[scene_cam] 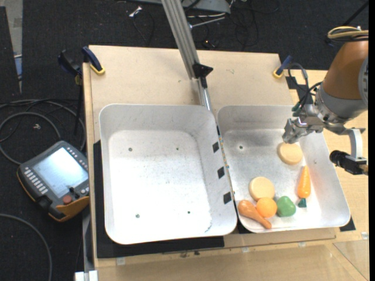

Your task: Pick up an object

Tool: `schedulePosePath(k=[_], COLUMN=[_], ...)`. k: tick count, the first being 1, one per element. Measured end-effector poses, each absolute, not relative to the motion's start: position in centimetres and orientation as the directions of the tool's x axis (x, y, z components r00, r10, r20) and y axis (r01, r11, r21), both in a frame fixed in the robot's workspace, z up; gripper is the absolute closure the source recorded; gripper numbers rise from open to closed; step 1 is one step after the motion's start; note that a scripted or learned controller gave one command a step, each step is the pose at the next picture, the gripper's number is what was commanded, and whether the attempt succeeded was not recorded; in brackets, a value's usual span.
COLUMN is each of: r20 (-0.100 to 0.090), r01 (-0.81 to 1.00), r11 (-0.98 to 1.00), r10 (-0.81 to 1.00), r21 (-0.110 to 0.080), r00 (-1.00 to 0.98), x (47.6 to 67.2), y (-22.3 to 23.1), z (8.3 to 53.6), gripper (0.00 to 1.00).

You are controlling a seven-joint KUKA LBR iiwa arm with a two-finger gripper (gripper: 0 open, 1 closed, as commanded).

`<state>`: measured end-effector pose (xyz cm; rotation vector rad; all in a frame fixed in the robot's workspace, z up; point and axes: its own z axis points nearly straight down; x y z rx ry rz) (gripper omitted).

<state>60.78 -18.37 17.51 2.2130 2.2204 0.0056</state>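
Note:
My gripper (291, 136) hangs over the right bin (252, 134), just above and touching the top edge of a pale cream round piece (290, 154). Its fingertips are too small and dark to read. Nothing shows between them. Lower in the same bin lie an orange carrot (303, 183), a second cream round piece (262, 188), an orange ball (266, 206), a green piece (286, 206) and an orange pear-shaped piece (251, 211).
The left bin (153, 171) sits beside the right one, with a dark divider strip (221, 163) between them. A slanted metal pole (184, 37) rises behind the bins. A teach pendant (54, 179) lies on the floor at the left.

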Motion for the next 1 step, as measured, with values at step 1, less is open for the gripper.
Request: schedulePosePath(k=[1], r20=[-0.003], r01=[1.0], r11=[0.004], r10=[1.0], r21=[0.008], r00=[-0.004], x=[61.47], y=[-18.47], z=[23.85], gripper=[1.0])
